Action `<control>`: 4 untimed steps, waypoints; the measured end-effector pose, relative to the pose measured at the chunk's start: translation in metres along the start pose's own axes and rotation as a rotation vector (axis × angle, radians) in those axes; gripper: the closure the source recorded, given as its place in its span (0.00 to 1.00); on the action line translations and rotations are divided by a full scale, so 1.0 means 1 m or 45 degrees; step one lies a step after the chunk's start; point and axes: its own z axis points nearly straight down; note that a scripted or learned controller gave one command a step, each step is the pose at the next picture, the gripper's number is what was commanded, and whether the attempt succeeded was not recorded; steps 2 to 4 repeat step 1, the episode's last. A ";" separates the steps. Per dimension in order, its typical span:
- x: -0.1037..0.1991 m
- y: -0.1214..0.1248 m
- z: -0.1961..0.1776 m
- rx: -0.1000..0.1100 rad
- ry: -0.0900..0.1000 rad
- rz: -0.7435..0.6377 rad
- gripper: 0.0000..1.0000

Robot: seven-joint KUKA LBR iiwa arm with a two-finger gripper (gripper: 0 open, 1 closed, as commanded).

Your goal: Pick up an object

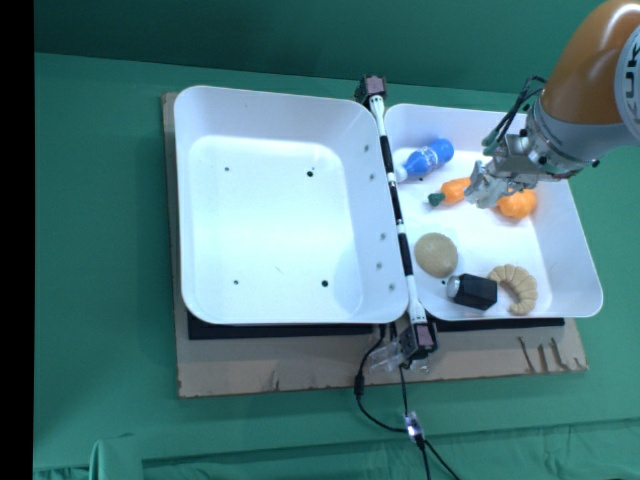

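no readable writing or labels on anything in view. my pincer (pixel 484 188) hung low in the right bin (pixel 575 258), down at the carrot (pixel 453 191), with an orange round fruit (pixel 518 204) just beside on my arm's side. couldn't tell if the pincer was spread or pressed together, nor if it was touching the carrot. blue and white bottle (pixel 424 158) lay just beyond the carrot. near edge: tan round bun (pixel 436 254), black box (pixel 473 291), croissant (pixel 516 286) touching the box. left bin (pixel 270 108) sat alongside, cable (pixel 385 423) trailing off the front.
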 end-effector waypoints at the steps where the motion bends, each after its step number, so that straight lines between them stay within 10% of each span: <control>1: 0.007 -0.001 -0.061 0.000 0.001 -0.001 1.00; 4: 0.007 -0.001 -0.061 0.000 0.001 -0.001 1.00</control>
